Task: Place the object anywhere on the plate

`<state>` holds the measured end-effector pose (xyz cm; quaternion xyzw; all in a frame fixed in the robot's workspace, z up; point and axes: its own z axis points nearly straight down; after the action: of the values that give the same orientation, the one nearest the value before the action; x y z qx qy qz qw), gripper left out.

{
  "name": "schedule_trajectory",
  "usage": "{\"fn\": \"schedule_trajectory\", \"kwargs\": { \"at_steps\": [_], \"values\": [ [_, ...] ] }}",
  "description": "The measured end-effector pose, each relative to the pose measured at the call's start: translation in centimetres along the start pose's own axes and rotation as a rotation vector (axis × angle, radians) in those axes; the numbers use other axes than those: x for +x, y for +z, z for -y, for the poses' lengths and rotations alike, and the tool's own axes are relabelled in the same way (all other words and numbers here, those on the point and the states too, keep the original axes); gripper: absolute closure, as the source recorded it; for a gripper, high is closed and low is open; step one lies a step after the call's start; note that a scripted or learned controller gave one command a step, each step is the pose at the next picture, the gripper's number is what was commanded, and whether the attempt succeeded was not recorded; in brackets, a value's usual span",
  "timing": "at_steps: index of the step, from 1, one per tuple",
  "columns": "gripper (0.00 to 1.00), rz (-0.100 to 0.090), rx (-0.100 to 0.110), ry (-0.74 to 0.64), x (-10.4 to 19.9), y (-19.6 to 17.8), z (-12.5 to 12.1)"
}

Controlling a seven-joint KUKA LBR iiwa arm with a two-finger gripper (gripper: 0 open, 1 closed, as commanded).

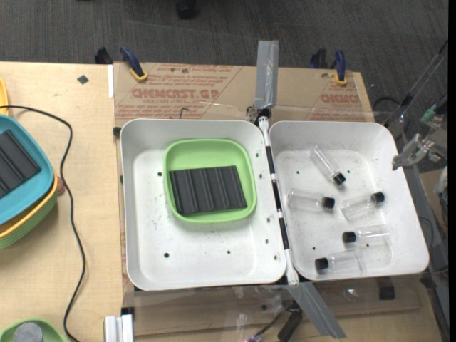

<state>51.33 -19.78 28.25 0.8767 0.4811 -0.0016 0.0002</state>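
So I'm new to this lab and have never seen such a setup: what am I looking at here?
This is a single picture from a camera fixed above a bench, looking down at a slant. Two shallow white bins sit side by side. The left bin holds a green plate with a dark ridged mat on it. The right bin holds five clear vials with black caps, lying scattered. The metal part at the right edge is the end of the robot arm, above the right bin's rim. Its job is to put a vial on the plate; all five vials lie in their bin.
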Motion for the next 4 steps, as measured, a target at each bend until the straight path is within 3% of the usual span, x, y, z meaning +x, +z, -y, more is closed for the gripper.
{"fn": "schedule_trajectory", "kwargs": {
  "at_steps": [1,3,4],
  "values": [
    [0.00,0.001,0.002,0.194,-2.2,-0.8,1.0],
    [0.00,0.001,0.003,0.496,-3.7,0.7,1.8],
    [0.00,0.002,0.003,0.745,-4.0,-1.4,1.7]
  ]
}}
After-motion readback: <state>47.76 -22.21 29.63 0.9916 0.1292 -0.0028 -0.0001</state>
